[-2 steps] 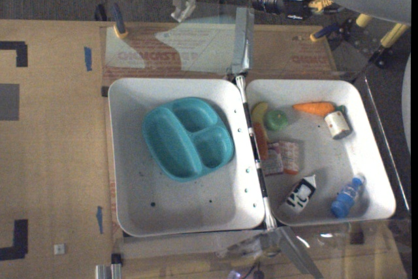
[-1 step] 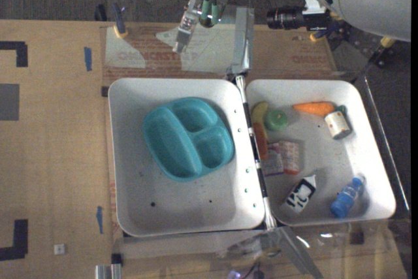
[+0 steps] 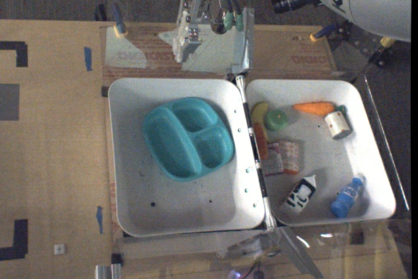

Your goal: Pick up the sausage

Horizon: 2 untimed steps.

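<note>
A tan bench (image 3: 52, 160) carries two white bins side by side. The left bin (image 3: 130, 206) holds a teal divided plate (image 3: 189, 137). The right bin (image 3: 372, 160) holds the clutter: a carrot (image 3: 315, 108), a can (image 3: 337, 124), a blue bottle (image 3: 346, 196), a black-and-white carton (image 3: 300, 193), a packet (image 3: 283, 157) and a green-and-yellow piece (image 3: 271, 117). The sausage (image 3: 260, 140), a reddish strip, lies along that bin's left wall, beside the packet, probably awkward to straddle there. The gripper (image 3: 191, 42) hangs at upper centre of the frame, above the bins' far edge, well apart from the sausage, fingers spread and empty. The arm is cut off by the top edge; the sausage's ends are hard to make out.
</note>
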Each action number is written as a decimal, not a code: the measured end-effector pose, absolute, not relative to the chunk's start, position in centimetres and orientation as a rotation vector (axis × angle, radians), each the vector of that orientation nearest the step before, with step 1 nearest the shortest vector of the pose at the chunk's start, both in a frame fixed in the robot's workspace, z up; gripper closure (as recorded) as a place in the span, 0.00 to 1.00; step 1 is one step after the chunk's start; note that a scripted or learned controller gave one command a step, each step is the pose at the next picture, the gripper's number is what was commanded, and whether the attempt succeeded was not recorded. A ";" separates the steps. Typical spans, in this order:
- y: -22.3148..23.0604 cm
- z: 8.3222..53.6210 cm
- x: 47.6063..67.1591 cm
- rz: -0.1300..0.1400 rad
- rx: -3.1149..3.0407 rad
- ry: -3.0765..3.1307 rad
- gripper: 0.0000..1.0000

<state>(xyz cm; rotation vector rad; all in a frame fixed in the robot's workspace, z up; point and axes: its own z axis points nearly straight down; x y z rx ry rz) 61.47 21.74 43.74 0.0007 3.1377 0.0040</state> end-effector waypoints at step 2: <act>22.6 43.8 65.9 0.005 -1.105 2.928 1.00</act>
